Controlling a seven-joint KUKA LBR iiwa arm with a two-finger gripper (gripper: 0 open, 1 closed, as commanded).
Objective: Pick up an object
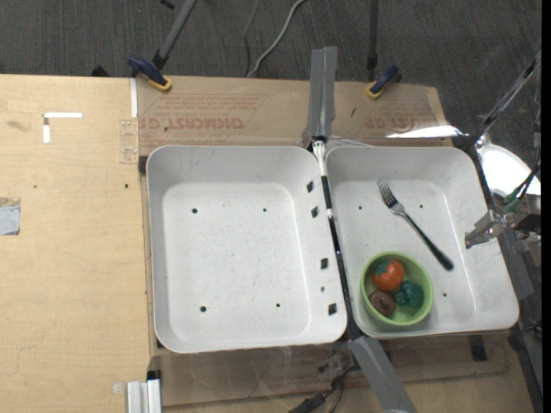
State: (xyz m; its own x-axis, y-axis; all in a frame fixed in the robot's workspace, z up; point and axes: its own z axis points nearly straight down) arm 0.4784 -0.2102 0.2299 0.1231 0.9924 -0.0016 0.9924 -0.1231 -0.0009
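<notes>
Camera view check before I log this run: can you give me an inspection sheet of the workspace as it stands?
Surface: wooden bench bearing a left bin and a right bin, side by side.
Job's things: fork lying diagonally in the right bin; green bowl in that bin's near part, holding a red-orange piece, a brown piece and a teal piece.
Clutter: cardboard sheet behind the bins, held by two clamps.
Grippers: a metal part at the right bin's right edge, too unclear to judge.
Cables: a light cable on the floor behind; dark cables at the near edge.
Surroundings: grey carpet floor, stand legs.
</notes>
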